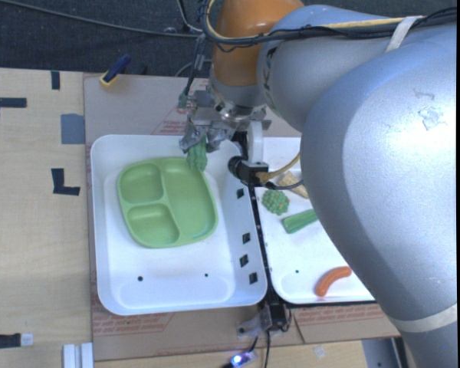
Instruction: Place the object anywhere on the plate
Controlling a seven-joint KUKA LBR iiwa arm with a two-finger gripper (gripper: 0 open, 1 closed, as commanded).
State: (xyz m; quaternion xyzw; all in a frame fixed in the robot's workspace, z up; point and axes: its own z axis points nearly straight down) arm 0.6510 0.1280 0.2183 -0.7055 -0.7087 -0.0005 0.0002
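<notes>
The gripper (197,142) holds a green object (196,158) at the plate (166,202)'s upper-right edge.

Big grey arm (368,129), smooth rounded casing, bulky at 3 o'clock. Glossy orange band (249,29) at 12 o'clock above the wrist. Black cables (185,6) loop over the orange part, and a pale strap crosses the grey shell. Small grey metal gripper (199,140) below the wrist, with a black fitting beside it.
</notes>
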